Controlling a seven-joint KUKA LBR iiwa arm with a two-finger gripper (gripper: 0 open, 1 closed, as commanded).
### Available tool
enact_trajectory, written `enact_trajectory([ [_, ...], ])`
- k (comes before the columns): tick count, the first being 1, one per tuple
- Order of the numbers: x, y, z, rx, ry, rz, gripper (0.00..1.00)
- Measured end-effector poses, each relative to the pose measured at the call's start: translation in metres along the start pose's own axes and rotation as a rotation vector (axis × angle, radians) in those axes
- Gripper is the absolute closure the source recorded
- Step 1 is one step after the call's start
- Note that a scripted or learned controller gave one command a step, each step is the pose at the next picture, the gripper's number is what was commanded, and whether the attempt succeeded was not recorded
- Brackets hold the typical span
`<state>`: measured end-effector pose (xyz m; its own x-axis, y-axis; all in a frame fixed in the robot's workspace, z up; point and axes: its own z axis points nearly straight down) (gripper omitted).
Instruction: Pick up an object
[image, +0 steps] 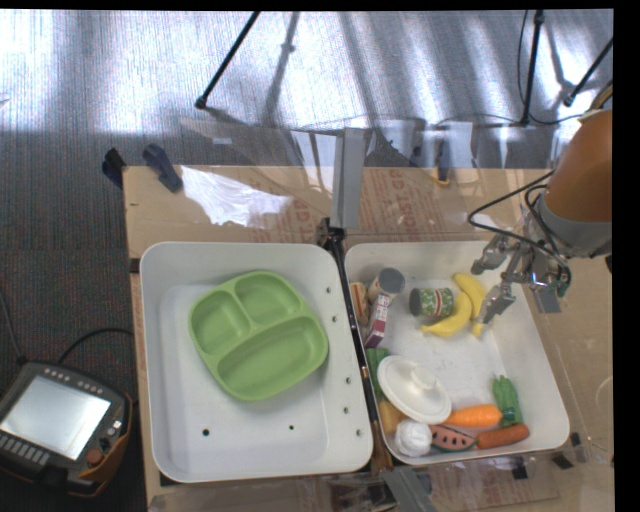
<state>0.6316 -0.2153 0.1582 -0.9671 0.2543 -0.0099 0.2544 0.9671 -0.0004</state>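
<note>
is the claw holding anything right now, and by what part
Nothing is held. The claw hangs open above the right bin, its fingers spread beside the banana, with nothing between them.

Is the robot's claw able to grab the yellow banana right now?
Probably yes. The gripper hangs just beside the banana in the right bin, and nothing lies on top of it, though a small can touches its left side.

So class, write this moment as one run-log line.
arm: in from right | gripper: over right bin, beside banana, holding nothing | left bin: green tray | pick: not yet done
</note>
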Motion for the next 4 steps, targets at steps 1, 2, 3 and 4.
enact_trajectory([
  [1,-0.004,0.005,0.075,-0.002,0.014,-0.025,0.0],
  [2,-0.007,0.007,0.061,-0.004,0.006,-0.028,1.0],
  [3,-0.007,0.007,0.061,-0.004,0.005,-0.029,0.0],
  [4,-0.009,0.008,0.051,-0.004,0.002,-0.031,1.0],
])
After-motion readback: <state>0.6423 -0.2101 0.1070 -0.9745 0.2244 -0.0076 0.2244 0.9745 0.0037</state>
